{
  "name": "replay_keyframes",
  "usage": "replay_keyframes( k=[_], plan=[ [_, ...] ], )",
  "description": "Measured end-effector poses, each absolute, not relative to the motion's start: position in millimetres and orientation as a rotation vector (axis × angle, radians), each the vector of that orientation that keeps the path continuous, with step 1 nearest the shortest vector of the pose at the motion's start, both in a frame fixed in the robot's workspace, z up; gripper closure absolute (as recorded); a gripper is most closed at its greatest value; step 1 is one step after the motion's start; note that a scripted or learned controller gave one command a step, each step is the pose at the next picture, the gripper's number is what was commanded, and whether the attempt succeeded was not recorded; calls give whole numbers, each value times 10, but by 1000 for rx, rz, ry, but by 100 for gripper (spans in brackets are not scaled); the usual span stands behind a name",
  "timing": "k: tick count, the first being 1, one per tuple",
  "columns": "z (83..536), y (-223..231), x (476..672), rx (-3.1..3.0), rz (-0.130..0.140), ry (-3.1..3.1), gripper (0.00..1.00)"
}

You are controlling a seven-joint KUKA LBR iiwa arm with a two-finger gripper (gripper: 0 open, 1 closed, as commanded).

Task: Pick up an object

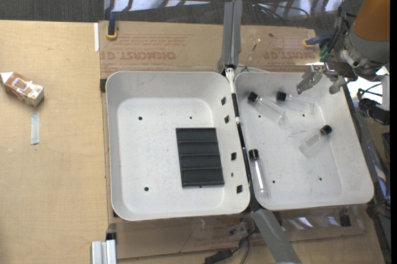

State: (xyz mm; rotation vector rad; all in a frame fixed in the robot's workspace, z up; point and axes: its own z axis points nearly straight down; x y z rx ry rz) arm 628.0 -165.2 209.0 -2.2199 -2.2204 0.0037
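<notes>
Vials: four clear plastic vials with black caps lie in the right bin (347, 132). One vial (265, 104) lies near the bin's upper left, its cap toward the divider; a second vial (294, 101) lies just right of it, near the back wall; a third vial (316, 139) lies tilted toward the middle right; a fourth vial (256, 171) lies lengthwise along the left wall.
Gripper: the gripper (322, 81) hangs over the right bin's upper right corner, its two fingers spread apart with nothing between them, well apart from the third vial and nearer the second.
Arm: grey wrist with an orange band (374, 12) reaches in from the right, above the bin's back corner.
Left bin: the left bin (124, 132) holds one flat black ribbed block (200, 157), lying near the middle, slightly toward the right.
Between bins: a grey bar (232, 33) runs back from the seam where the two bins meet.
Bench: brown cardboard (161, 49) lies behind both bins; a small orange-and-white box (23, 88) sits on the wooden surface far left, with a pale strip (35, 131) just below it.
</notes>
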Motion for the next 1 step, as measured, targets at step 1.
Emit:
replay_keyframes(
  k=[1],
  plan=[
    [1155,-1553,6555,-2284,-17,-2185,0]
  ],
)
